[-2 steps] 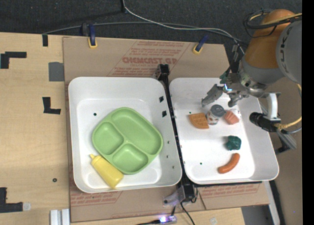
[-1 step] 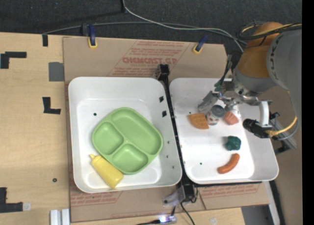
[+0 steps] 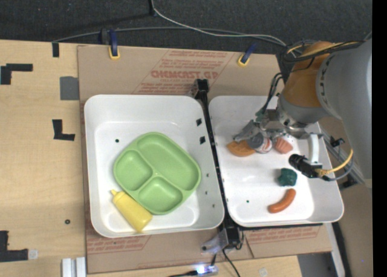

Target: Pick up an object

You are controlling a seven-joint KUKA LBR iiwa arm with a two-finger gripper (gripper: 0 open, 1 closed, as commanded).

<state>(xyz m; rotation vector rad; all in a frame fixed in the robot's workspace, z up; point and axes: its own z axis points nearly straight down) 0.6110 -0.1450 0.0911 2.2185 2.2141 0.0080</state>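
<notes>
Two-finger gripper (image 3: 261, 139) lowered among right white bin (image 3: 242, 206) items near flat orange-brown piece (image 3: 240, 149); finger state indeterminable, nothing lifted yet.

Green divided plate (image 3: 157, 173), yellow bottle (image 3: 130, 210), orange sausage (image 3: 282, 201), teal lump (image 3: 287, 177), white bins (image 3: 97, 149).

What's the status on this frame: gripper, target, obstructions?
Gripper down in right white bin, among small items. Flat orange piece just beside it, nothing seen gripped. Dark green lump, orange sausage lie apart, nearer the front.
</notes>
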